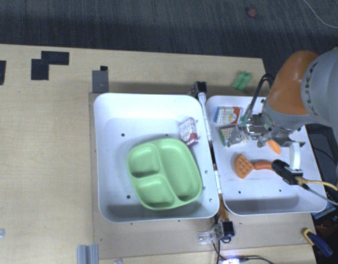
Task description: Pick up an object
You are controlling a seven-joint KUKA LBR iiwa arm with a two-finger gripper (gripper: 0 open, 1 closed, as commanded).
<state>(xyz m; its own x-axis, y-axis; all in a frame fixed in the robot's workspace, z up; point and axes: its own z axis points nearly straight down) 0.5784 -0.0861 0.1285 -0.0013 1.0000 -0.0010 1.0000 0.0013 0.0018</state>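
Note:
My gripper [247,132] hangs low over the back of the right bin [267,202]. Just left of it lies a small grey-green object [230,136], touching or nearly touching the gripper. A colourful small box [226,115] lies behind that. An orange waffle-head spatula [244,166] with a black handle lies in front of the gripper. A small orange piece [273,146] and a white piece [294,157] lie to the right, partly under the arm. I see nothing clearly held.
The left bin [111,147] holds a green divided plate [164,172] and a small crinkled packet [188,130] at its back right. A green item [241,81] lies on the bench behind the right bin. Cables run at the bins' front edge.

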